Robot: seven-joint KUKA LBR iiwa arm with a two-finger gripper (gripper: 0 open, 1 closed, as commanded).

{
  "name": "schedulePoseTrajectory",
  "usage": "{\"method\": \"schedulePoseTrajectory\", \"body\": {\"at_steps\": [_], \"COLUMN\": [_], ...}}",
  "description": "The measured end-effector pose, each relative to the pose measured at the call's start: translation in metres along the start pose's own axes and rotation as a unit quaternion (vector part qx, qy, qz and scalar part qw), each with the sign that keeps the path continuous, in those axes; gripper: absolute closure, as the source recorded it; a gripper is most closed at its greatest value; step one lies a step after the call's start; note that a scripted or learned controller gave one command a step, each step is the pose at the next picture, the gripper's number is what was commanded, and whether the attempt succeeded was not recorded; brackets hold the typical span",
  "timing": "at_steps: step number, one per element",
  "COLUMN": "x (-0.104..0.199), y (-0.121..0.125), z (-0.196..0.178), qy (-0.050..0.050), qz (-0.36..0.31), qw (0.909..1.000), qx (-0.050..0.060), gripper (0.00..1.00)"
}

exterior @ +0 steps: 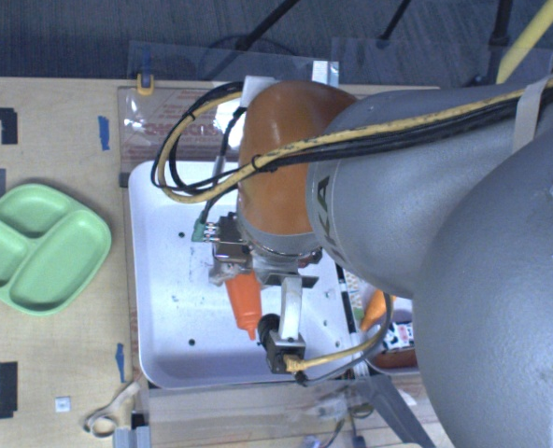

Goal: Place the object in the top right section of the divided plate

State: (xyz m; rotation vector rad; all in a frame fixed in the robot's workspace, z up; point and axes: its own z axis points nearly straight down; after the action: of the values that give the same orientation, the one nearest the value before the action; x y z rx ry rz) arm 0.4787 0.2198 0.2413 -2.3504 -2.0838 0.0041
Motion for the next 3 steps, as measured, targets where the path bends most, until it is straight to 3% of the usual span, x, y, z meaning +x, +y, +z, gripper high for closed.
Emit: {"method": "schedulePoseTrajectory", "body": {"at_steps": [1, 2, 3], "x": [0.005, 0.010, 0.005], "y": [0.000, 0.006, 0.000], "z": [0.143, 0.147, 0.055], "qy": [0.000, 0.009, 0.000], "qz": [0.146, 0.297, 0.159], "qw": [0.9893, 0.9549, 0.9873], "qx": [0.000, -0.004, 0.000], "gripper": [1.00, 1.00, 1.00]}}
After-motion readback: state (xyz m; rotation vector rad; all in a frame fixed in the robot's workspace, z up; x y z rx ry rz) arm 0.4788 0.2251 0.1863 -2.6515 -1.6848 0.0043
